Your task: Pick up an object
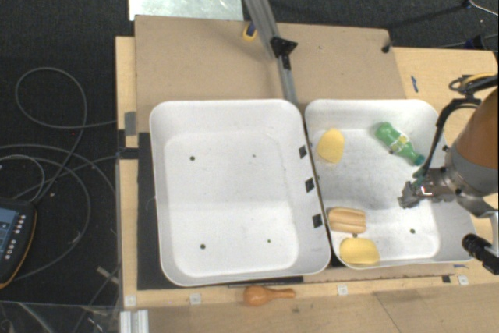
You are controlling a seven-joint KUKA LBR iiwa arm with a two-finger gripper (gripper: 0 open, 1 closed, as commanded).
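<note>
A green bottle (pixel 398 143) is seen lying tilted near the back of the right bin (pixel 425 249), close beside the gripper (pixel 413 195), which is poised above the bin floor with nothing seen held. The approach step is judged under way; whether the claw is released or clenched cannot be told. A descent over a chosen object is called for next.

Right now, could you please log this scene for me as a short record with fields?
left bin: white, shallow
right bin: holds four items
bottle: green, lying at the far right of the right bin
lemon: yellow, far left of the right bin
hot dog: near left, by the divider
yellow piece: near left corner
gripper: over the right bin, below the bottle
orange item: on the bench, outside the bins
</note>
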